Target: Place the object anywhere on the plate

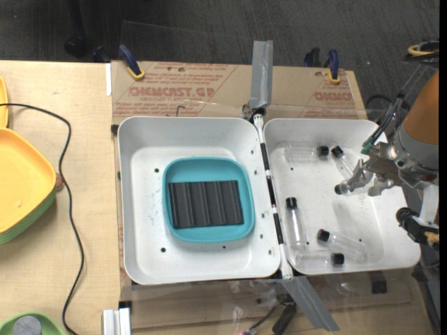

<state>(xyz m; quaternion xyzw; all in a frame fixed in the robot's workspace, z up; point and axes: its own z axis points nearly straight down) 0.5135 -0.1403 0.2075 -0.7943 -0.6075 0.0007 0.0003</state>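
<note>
Presumably at the picking step, with nothing yet on the teal plate [204, 164]. Hovering over the middle of the right bin [394, 253], close to its floor, having reached in from the right: the claw [347, 185]. Cannot tell whether apart or together (too small, and too much glare off the metal); nothing plainly seen clamped in it.

Candidates for the object, all in that right bin and well apart from the plate: clear tubes with black caps. Nearest the front wall, a front tube [343, 243]; lying lengthwise just beside the left wall, a left tube [295, 225]; up by the far wall, a far tube [343, 160] with another capped one near it.

To do this well:
- Pick one tube and commit; probably the front tube or the far one, both near the claw and clear of the walls.
- Come down across the tube's length, not along it (round, slick plastic, likely to roll or squirt out).
- Avoid the left tube if possible; little room there beside the wall.
- Lift straight, check for something really caught, then carry over the divider into the left bin [140, 187].
- Release low over the plate's dark ridged insert [206, 203], lengthwise in a groove, to stop any rolling.
</note>
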